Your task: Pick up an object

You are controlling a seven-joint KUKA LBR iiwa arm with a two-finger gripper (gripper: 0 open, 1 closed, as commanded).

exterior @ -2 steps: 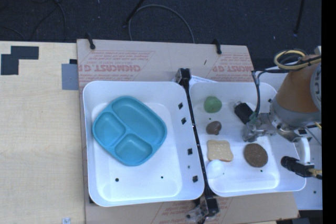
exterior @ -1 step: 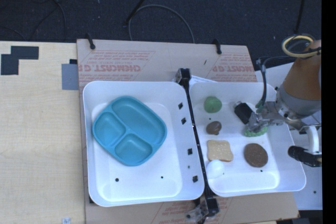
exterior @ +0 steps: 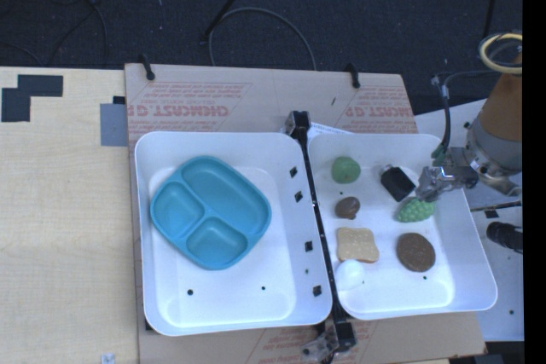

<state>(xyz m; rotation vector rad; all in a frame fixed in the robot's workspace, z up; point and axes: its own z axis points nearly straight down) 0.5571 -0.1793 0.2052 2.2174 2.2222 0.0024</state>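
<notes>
Where the arm (exterior: 499, 128) reaches in from the right of the camera view, its gripper (exterior: 433, 182) hangs low over the far right side of the right bin (exterior: 474, 262). Whether the gripper is open or closed cannot be told from this slanted overhead angle, and nothing is visibly held in it.

Just below and touching or nearly touching the gripper's tip lies a green grape bunch (exterior: 415, 210), most likely the thing being tried for. It sits closest to the arm's side, which makes it an easy reach. It is a small, pale green, bumpy cluster, lying on its side on the white bin floor, well clear of its neighbours.

Other items are spread apart in the same bin, leaving room to approach each: a green ball (exterior: 345, 169), a small brown lump (exterior: 347, 207), a toast slice (exterior: 357, 244), a white rounded piece (exterior: 350, 273) and a brown disc (exterior: 415, 252).

The left bin (exterior: 162, 303) holds a blue divided plate (exterior: 211, 211), lying flat.
</notes>
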